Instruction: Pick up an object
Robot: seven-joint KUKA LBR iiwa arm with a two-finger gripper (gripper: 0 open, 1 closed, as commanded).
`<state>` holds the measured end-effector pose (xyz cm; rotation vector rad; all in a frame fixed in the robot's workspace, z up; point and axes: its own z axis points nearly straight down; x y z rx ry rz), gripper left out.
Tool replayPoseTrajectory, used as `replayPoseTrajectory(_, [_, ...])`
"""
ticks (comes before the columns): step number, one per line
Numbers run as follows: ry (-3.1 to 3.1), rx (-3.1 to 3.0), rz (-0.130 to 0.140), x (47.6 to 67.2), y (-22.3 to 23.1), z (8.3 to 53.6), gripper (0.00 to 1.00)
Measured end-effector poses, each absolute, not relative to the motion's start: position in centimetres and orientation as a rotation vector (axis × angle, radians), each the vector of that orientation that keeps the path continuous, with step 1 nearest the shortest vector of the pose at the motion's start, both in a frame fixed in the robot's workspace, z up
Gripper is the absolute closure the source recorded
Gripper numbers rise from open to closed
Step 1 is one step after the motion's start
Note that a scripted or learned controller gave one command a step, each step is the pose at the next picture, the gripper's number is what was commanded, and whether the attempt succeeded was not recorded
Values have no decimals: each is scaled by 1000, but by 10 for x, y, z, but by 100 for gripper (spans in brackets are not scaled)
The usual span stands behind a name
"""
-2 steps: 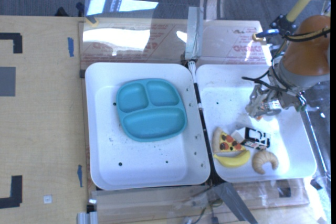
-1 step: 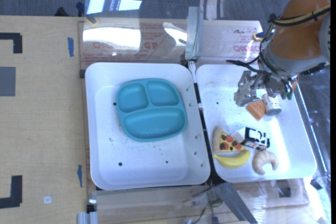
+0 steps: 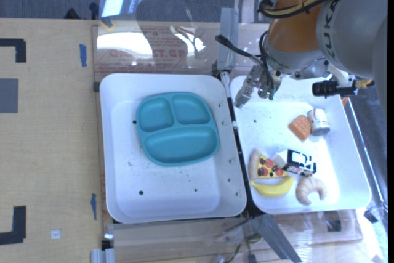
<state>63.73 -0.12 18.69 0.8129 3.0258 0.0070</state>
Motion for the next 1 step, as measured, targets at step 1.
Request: replayPoseTrajectory(1, [2880,1256,1,550,12,185,100])
